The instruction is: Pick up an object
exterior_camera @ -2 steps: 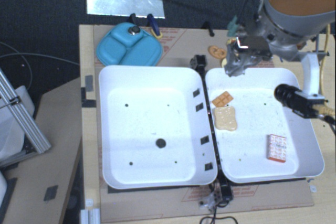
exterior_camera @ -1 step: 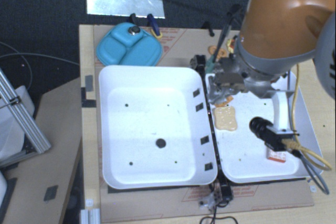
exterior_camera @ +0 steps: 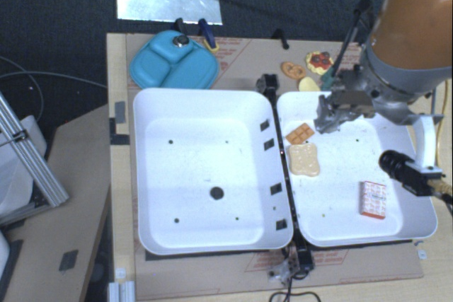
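**Claw low in the right bin, nothing lifted yet**

Nearest the camera, in the right bin, a small red-and-white box lies close to the front right corner. Further in, a pale toast-shaped piece lies against the divider side, and just beyond it, touching or nearly so, a small brown waffle-like piece. The left bin has a dark round spot on its floor. The claw hangs just right of the waffle piece, low over the bin floor; its fingertips blur into the dark body, so I cannot tell how far apart they stand, and nothing shows between them. On the surface beyond the bins sit a blue compartment tray and some toy foods.

This looks like the approach step. The next move probably calls for centring over the waffle or toast, then descending and closing
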Controlling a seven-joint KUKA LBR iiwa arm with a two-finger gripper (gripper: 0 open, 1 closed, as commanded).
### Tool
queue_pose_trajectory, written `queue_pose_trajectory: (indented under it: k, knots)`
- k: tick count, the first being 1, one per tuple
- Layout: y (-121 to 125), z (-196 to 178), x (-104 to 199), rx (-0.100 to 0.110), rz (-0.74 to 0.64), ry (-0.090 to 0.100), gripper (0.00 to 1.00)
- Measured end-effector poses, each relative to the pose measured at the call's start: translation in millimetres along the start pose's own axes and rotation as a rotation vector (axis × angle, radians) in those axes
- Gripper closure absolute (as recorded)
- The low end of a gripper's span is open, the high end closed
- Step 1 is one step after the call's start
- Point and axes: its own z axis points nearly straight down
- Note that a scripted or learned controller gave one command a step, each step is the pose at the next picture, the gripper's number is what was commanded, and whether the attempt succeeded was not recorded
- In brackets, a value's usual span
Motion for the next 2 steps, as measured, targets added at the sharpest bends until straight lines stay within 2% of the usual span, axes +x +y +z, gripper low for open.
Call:
queue_pose_trajectory:
  k: [1, 2]
  knots:
    - [-1, -10, 82, 0.002, -0.015, 0.004, 1.00]
    - [0, 0, -1, 0.003, 0.003, -0.001, 1.00]
